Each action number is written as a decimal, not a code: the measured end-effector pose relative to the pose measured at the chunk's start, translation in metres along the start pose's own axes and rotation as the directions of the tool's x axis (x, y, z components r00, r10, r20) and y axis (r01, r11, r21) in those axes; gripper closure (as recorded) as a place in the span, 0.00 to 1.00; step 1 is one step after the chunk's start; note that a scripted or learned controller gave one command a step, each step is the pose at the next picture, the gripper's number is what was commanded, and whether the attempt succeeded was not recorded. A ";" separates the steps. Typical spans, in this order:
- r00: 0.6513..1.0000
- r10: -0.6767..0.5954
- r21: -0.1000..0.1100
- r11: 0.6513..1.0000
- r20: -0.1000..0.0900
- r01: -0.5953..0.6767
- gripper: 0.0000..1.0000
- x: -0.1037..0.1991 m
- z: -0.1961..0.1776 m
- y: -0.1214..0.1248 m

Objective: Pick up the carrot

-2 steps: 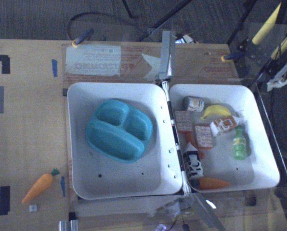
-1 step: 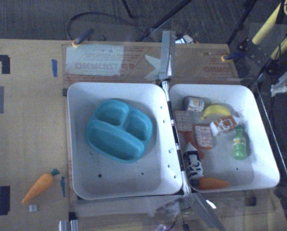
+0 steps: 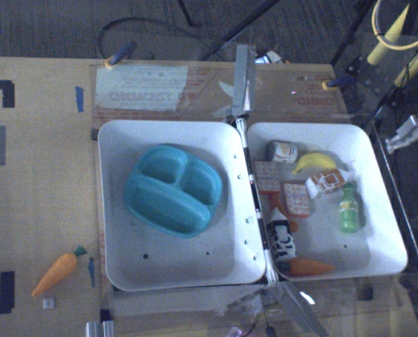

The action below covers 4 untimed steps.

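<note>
An orange carrot [image 3: 311, 266] lies flat along the front wall of the right bin [image 3: 384, 209], pointing right, just in front of a black and white carton [image 3: 282, 242]. A second orange carrot with a green top [image 3: 55, 272] lies outside the bins on the bench at the front left, tilted, with its green end up and to the right.
The right bin also holds a small can [image 3: 283, 152], a banana [image 3: 315, 161], several small cartons [image 3: 296, 196] and a green bottle [image 3: 348, 209]. A blue divided plate [image 3: 172, 189] lies in the left bin [image 3: 118, 251]. A metal divider [image 3: 250, 188] runs between the bins.
</note>
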State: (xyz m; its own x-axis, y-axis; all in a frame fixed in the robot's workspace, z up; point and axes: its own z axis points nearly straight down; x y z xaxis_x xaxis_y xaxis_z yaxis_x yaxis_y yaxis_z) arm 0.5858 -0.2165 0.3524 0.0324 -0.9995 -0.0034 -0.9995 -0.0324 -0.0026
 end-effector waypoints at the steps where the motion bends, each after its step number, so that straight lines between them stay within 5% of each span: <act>1: 0.895 -0.446 -0.002 0.895 0.001 0.446 0.00 -0.008 0.017 0.007; 2: 0.743 -0.669 -0.003 0.743 0.003 0.669 0.00 -0.010 0.041 0.027; 3: 0.452 -0.892 0.000 0.452 0.001 0.892 0.00 -0.013 0.082 0.048; 4: 0.250 -0.968 0.000 0.250 0.002 0.968 0.00 0.002 0.115 0.085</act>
State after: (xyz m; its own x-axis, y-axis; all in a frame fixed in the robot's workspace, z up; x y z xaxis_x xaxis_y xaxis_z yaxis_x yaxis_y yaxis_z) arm 0.5008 -0.2206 0.2373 0.9759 -0.2182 0.0001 -0.2182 -0.9759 -0.0042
